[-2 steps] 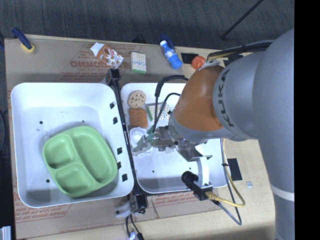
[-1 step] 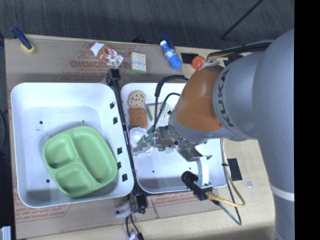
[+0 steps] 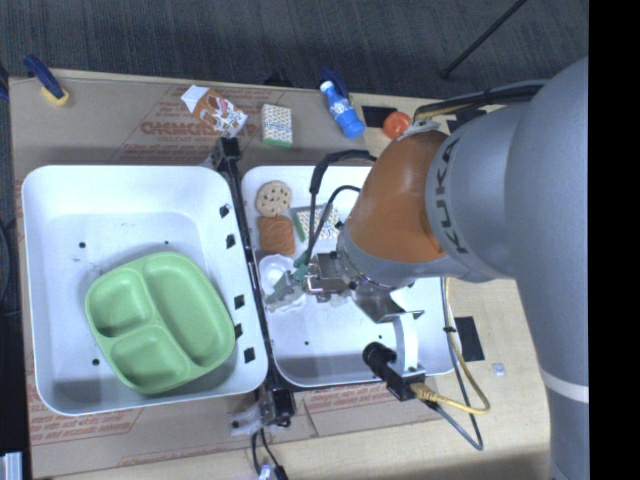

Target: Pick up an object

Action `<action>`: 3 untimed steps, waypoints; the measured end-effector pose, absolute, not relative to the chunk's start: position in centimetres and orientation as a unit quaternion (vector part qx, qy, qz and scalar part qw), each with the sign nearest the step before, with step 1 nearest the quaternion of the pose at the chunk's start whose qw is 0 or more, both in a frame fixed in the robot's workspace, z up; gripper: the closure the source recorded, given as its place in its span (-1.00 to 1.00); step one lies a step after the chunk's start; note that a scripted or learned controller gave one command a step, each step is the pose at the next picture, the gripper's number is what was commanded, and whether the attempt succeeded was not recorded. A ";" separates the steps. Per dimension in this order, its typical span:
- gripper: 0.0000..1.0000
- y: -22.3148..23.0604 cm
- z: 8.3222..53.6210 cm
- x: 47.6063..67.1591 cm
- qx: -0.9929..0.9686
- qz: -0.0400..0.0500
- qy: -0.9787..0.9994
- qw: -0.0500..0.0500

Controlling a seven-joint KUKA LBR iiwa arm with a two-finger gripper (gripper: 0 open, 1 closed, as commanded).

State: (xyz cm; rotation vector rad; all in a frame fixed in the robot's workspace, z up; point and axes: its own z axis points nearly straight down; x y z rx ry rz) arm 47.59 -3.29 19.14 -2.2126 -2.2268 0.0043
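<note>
So the arm (image 3: 430,203) is reaching in over the right bin (image 3: 330,368), with its wrist low and the gripper (image 3: 295,283) down near the left wall of that bin, right around a small white cup-looking thing (image 3: 272,268). Honestly I cannot tell whether the gripper is spread or pinched; it's a dark, shiny jumble at that angle, and I can't see anything clearly sitting in its grip. Just beyond it in the same bin there's a brownish bread-roll thing (image 3: 277,235) and a round cookie (image 3: 273,199) further toward the back wall, with something greenish (image 3: 312,223) partly hidden under the arm. The left bin (image 3: 60,218) has a green divided plate (image 3: 160,318) sitting toward its front. Outside the bins on the counter (image 3: 130,118) there's a snack packet (image 3: 213,110), a small patterned box (image 3: 277,124) and a blue bottle (image 3: 343,110) along the back. My read is that this is the grab stage: it's down at the cup or the roll, and nothing is lifted yet. The next move would need a firm close on whichever thing it's lined up with, then a straight lift without clipping the bin wall, which is really close. The stuff there is crowded together, so it could easily nudge a neighbour instead.
</note>
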 end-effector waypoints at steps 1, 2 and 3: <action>-1.00 -0.3 19.1 49.1 -0.704 0.001 -0.710 0.001; -1.00 -0.3 19.1 49.1 -0.704 0.001 -0.710 0.001; -1.00 -1.7 19.2 52.5 -0.706 0.000 -0.708 0.001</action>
